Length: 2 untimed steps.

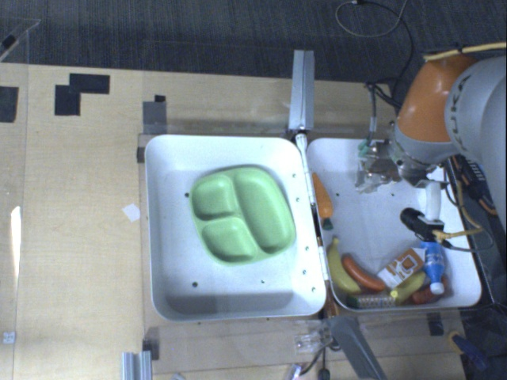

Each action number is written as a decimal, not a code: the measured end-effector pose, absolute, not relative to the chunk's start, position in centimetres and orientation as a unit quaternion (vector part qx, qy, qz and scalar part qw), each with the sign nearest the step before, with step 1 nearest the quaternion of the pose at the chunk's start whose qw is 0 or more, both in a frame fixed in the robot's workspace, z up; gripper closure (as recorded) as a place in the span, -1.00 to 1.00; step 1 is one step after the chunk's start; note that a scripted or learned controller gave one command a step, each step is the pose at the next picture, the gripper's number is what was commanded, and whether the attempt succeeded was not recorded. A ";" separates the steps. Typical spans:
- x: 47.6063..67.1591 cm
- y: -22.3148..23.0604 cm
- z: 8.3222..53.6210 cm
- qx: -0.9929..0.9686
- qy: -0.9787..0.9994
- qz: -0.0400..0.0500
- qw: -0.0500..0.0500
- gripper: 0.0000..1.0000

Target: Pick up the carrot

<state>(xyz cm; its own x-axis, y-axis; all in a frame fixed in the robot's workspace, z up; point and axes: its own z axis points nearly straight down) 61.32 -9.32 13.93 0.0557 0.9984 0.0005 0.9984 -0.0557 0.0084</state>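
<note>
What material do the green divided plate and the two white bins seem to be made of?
Green divided plate: likely moulded plastic, matte to satin, with soft rounded compartment edges and even colour. White bins: probably plastic too, smooth and slightly glossy, with rounded corners; painted metal cannot be excluded.

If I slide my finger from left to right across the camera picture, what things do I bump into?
Green divided plate in the left bin → carrot against the right bin's left wall → gripper hanging over the right bin → blue-capped bottle toward that bin's right side.
</note>
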 end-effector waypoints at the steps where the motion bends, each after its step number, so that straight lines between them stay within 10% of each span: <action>1: 59.8 -16.2 23.9 0.793 0.609 0.002 0.003 1.00; 2: 59.9 -16.1 25.1 0.790 0.613 0.003 0.005 1.00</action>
<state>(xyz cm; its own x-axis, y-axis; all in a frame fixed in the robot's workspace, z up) 59.93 -16.08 25.09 0.2495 0.9684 -0.0007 0.9683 -0.2495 0.0115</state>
